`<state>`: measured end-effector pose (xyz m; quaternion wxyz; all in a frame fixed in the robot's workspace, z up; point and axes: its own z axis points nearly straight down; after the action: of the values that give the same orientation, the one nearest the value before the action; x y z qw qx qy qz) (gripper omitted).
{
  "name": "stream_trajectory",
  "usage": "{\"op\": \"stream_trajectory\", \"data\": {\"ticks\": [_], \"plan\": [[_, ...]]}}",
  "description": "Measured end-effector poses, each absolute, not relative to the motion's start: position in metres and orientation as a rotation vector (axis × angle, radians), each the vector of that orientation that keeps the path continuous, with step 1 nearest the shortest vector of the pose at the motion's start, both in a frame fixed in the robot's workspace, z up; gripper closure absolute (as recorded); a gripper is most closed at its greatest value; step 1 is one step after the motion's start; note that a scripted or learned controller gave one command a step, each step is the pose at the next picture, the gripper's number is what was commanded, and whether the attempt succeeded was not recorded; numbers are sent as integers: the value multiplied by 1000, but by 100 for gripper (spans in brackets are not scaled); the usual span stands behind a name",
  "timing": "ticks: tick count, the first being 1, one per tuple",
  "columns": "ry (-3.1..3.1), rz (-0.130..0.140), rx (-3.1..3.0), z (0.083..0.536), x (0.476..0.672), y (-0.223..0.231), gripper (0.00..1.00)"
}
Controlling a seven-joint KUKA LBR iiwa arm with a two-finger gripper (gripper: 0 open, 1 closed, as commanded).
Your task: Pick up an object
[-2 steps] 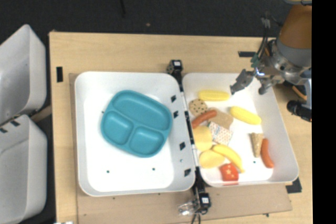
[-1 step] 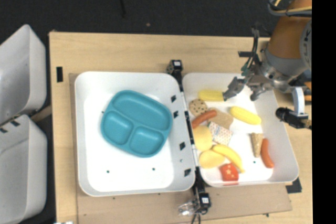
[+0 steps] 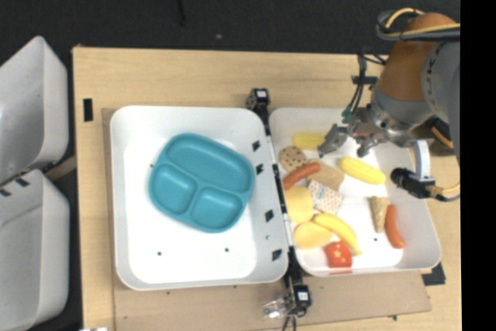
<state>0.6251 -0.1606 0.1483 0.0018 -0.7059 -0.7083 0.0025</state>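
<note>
A blue plate [image 3: 202, 182] with three compartments is seen lying alone in the left bin [image 3: 132, 260], well apart from the action. Across the divider, the right bin [image 3: 422, 248] is crowded with toy food: a round cookie [image 3: 291, 158] near the divider, a red sausage [image 3: 301, 174] just below it, a yellow lemon [image 3: 308, 140] by the far wall, a cracker [image 3: 325, 200], a banana [image 3: 338, 228], a red tomato piece [image 3: 338, 254] at the near wall, a yellow corn cob [image 3: 363, 171] toward the middle, and a second sausage [image 3: 394, 226] at the right.

The gripper [image 3: 346, 135] is pictured low over the far part of the right bin, between the lemon and the corn cob, with the grey and orange arm [image 3: 411, 74] reaching in from the right. Its dark fingers appear spread apart, and nothing is seen held between them, so the claw is judged to be released.

By this view the task is judged to be at its early stage: an approach has been made, but no object has been gripped or lifted, and every item is seen resting on the bin floor. The lemon and the corn cob are the nearest candidates; which is meant cannot be told. A descent, a closing and a lift are left to be done.
</note>
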Motion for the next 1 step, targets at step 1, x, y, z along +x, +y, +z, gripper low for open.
{"op": "stream_trajectory", "data": {"ticks": [1], "plan": [[-2220, 7, -2219, 95, 625, -161, 0]]}}
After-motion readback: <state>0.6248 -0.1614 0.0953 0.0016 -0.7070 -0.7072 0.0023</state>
